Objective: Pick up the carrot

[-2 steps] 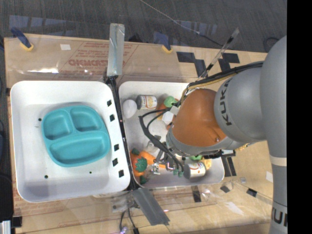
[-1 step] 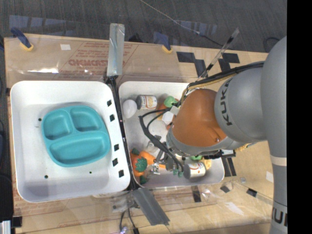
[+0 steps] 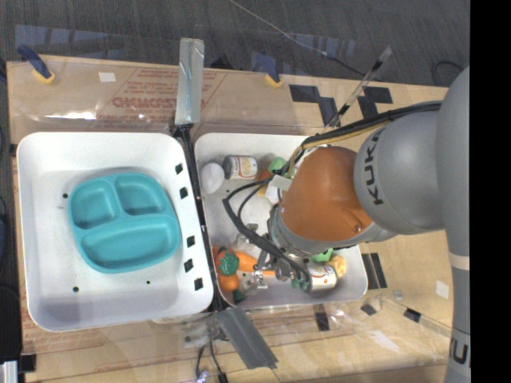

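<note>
Arm reaches into right bin (image 3: 351,290), gripper (image 3: 267,271) low at 6 o'clock of bin. Carrot (image 3: 244,260) lies at bin's 7 o'clock, just beside gripper; grip state: cannot tell. Teal divided plate (image 3: 124,220) in left bin (image 3: 40,238).

Left bin (image 3: 36,214): lying at nine o'clock of the scene, holding a teal divided plate (image 3: 124,220) — three compartments facing up.
Right bin (image 3: 209,146): sitting just beside the left one.
Small jar (image 3: 240,167): lying on its side toward twelve o'clock in the right bin.
White egg-like object (image 3: 211,176): resting at the jar's nine o'clock — close beside it.
</note>
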You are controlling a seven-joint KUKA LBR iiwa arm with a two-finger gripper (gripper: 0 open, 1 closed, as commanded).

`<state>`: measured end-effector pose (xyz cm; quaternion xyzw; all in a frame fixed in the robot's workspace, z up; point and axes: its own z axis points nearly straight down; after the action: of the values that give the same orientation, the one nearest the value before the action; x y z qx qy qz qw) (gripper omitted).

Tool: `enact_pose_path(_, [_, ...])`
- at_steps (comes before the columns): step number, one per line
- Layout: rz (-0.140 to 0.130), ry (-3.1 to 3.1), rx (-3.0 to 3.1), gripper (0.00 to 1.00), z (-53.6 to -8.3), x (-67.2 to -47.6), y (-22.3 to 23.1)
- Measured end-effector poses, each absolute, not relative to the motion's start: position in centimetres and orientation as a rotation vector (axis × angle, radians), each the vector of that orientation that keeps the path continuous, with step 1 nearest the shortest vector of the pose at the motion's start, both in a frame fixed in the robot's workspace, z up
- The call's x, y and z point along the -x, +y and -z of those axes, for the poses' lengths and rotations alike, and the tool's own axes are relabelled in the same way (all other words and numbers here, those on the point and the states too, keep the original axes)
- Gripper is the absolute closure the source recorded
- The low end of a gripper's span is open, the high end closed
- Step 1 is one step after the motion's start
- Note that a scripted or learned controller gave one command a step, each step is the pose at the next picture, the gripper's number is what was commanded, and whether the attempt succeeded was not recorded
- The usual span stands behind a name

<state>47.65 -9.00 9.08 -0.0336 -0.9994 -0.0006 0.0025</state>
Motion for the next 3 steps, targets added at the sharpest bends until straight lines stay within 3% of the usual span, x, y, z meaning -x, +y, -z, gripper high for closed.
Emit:
enact_pose_path(1, [0.001, -3.135, -0.175, 0.0, -9.2, -47.7, -9.3])
enact_pose_path(2, [-0.021, -2.933, -1.172, 0.0, -9.7, -49.2, -9.9])
enact_pose_path(3, [-0.018, -2.858, -1.345, 0.0, -10.0, -48.7, -10.0])
